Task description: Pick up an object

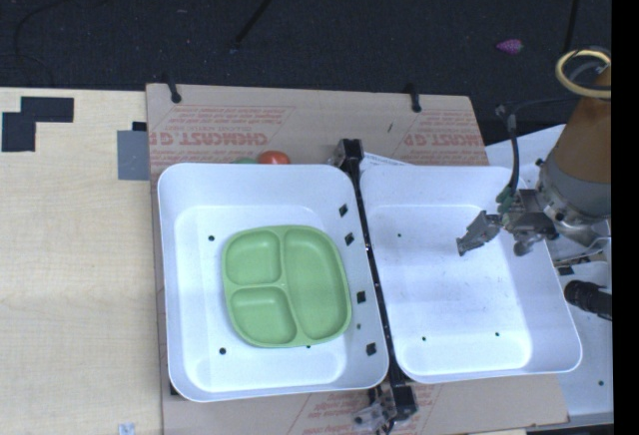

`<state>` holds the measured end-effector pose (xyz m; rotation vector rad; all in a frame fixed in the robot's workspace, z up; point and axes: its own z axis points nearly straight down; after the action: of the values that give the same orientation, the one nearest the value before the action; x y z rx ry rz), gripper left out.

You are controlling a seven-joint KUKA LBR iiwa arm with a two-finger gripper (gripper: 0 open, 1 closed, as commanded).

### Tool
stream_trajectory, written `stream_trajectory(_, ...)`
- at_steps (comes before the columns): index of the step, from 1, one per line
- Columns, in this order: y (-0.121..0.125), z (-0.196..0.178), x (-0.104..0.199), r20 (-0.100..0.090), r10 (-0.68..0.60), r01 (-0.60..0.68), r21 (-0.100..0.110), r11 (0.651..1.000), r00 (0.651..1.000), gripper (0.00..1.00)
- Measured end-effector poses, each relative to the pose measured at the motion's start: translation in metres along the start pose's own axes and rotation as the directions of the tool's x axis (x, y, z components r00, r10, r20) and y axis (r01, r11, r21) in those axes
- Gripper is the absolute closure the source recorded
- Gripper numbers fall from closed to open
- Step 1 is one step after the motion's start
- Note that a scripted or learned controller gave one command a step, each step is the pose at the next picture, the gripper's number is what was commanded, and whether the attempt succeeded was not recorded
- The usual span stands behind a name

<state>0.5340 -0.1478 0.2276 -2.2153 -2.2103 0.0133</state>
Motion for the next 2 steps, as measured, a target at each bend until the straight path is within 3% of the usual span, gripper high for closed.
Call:
stream_trajectory(1,0.002,-0.007,0.000,0.002,-0.002,0.002,-0.013,1.000,1.000,0.00)
stream_trajectory(2,-0.004,0.055,-0.002,0.000,-0.002,0.002,-0.006,1.000,1.000,0.00)
